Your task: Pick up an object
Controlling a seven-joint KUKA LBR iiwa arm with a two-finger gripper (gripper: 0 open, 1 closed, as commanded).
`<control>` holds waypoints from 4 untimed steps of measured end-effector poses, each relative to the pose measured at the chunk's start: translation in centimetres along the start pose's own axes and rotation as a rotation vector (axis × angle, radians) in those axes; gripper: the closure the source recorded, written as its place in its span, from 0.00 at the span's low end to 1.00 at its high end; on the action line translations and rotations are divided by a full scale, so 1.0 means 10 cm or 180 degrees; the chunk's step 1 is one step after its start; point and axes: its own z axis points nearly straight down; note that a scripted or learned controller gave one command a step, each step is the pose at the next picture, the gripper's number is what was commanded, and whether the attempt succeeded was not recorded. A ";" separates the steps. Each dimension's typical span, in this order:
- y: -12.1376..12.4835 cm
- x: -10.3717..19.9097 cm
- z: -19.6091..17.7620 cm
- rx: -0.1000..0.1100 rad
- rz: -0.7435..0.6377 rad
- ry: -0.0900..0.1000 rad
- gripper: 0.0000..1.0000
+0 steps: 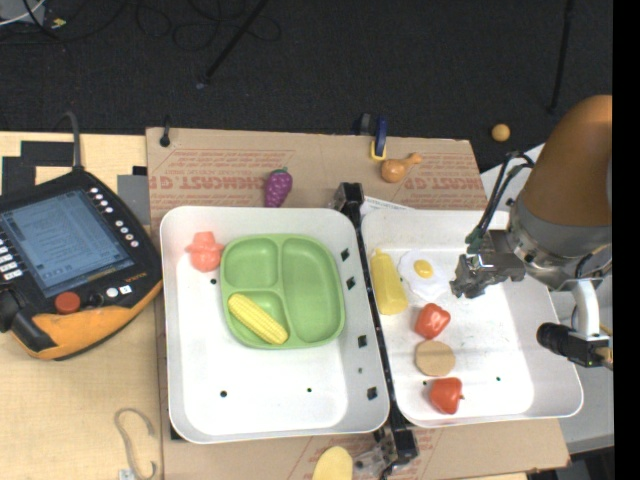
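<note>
Dark carpet floor — cables trailing; pale wooden bench.

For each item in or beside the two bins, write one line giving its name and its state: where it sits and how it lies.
Corn cob: lying in green divided plate.
Pink toy: left bin, beside plate.
Yellow block: right bin, along left wall.
Fried egg: flat.
Gripper: over right bin.
Purple grapes: outside, on cardboard.
</note>
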 end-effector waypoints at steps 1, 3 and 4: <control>-0.36 0.28 0.16 0.0009 0.0000 0.0001 1.00; -0.44 0.46 -0.01 -0.0012 0.0002 -0.0005 1.00; -0.51 0.33 0.11 -0.0002 0.0005 -0.0006 1.00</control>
